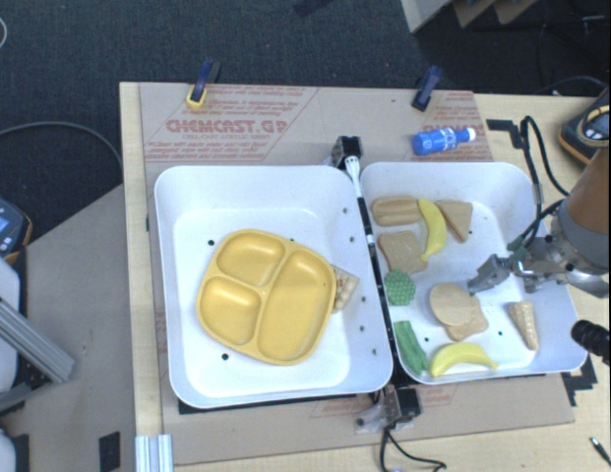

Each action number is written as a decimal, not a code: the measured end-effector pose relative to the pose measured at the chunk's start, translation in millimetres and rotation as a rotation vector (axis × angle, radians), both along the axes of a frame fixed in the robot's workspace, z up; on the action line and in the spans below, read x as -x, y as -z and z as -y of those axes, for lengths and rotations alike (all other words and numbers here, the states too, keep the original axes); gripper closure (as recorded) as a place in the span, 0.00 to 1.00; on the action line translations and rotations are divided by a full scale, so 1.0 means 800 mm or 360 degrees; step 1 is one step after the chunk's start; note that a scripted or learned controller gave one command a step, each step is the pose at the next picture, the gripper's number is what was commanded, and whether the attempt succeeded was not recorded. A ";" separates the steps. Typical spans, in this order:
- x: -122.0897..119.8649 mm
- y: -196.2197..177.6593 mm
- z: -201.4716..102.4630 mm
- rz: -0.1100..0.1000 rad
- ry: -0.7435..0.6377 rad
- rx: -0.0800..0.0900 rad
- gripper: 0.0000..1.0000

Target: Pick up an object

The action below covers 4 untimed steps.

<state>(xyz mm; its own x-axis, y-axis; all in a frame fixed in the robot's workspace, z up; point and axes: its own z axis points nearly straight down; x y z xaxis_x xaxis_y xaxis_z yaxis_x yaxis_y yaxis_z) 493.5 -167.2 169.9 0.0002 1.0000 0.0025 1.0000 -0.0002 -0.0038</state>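
Nothing is lifted yet: the toy foods all lie on the floor of the right bin, so the whole pick is left, and which piece is meant I cannot tell. Nearest, below and left of the pincer, is the tan slice. The pincer hangs over the bin, holding nothing visible; released or clenched, I cannot tell.
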 end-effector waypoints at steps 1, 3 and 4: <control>0.012 0.060 0.003 -0.0003 0.0002 -0.0001 0.00; 0.005 0.085 0.007 0.0033 0.0006 0.0017 1.00; 0.002 0.025 0.020 0.0013 0.0000 0.0009 1.00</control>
<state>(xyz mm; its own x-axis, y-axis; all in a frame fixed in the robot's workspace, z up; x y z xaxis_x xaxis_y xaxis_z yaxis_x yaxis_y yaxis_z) 492.0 -182.9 149.6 0.0003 1.0000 -0.0029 1.0000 -0.0003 0.0040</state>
